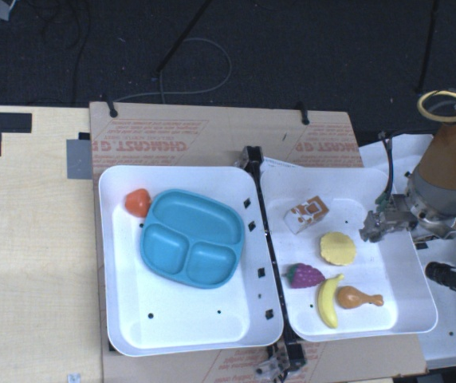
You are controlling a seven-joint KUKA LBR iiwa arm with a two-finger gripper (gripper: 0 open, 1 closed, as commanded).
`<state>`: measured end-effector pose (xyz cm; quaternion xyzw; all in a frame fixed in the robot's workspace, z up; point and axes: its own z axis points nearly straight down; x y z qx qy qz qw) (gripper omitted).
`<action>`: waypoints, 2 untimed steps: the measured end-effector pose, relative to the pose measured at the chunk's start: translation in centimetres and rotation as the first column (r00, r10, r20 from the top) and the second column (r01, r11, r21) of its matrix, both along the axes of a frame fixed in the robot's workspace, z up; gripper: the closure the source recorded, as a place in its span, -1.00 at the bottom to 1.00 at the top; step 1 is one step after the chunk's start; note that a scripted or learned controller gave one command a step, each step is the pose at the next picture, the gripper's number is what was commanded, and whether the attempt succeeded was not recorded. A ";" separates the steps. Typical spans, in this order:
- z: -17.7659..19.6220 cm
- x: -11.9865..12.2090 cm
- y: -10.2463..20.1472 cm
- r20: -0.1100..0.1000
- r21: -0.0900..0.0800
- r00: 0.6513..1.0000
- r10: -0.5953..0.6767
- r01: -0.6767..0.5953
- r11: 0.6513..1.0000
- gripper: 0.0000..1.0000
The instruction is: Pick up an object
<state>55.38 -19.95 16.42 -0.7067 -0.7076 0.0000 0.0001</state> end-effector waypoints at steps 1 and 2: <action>5.9 -0.6 0.3 0.000 0.000 1.000 0.000 0.000 1.000 1.00; 11.0 -0.6 0.2 0.000 0.000 1.000 0.001 -0.001 1.000 1.00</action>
